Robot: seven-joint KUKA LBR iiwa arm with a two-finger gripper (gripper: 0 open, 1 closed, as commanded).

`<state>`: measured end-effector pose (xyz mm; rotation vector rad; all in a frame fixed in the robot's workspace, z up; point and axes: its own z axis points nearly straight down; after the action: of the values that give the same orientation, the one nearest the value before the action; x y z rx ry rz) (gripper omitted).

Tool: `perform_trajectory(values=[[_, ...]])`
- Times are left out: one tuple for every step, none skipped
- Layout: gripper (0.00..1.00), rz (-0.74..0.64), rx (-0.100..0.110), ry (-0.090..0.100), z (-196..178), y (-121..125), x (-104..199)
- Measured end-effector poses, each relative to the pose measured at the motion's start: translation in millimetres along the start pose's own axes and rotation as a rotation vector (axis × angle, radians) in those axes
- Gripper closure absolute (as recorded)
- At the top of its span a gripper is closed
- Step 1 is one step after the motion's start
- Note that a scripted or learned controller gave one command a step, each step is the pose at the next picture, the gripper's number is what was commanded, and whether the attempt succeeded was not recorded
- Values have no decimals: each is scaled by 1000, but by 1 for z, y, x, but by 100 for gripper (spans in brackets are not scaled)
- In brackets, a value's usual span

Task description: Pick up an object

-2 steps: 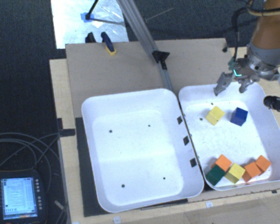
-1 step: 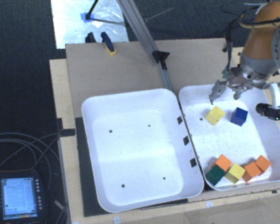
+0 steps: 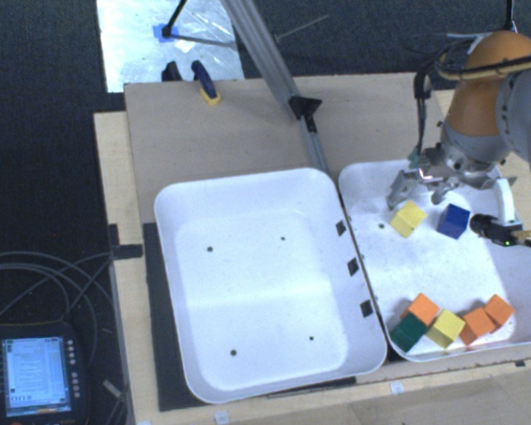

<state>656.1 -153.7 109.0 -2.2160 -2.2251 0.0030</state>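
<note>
The scene is evenly and fairly brightly lit from above, with no hard shadows. The two shallow white plastic bins (image 3: 263,282) come close to overexposure: the left one's floor washes out to near pure white, and its rim detail fades. A crinkled silver foil sheet (image 3: 166,33) at the top throws patchy glare. The dark carpeted floor (image 3: 22,138) stays dim and grainy. Small coloured wooden cubes (image 3: 447,322) cast only faint, soft shadows on the right bin. The picture is low in resolution and slightly soft throughout; the grey and orange arm (image 3: 499,97) at the right looks a little blurred.
</note>
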Motion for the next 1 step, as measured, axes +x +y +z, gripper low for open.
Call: perform_trajectory(values=[[100, -3, -9, -2, -15, 3, -1]])
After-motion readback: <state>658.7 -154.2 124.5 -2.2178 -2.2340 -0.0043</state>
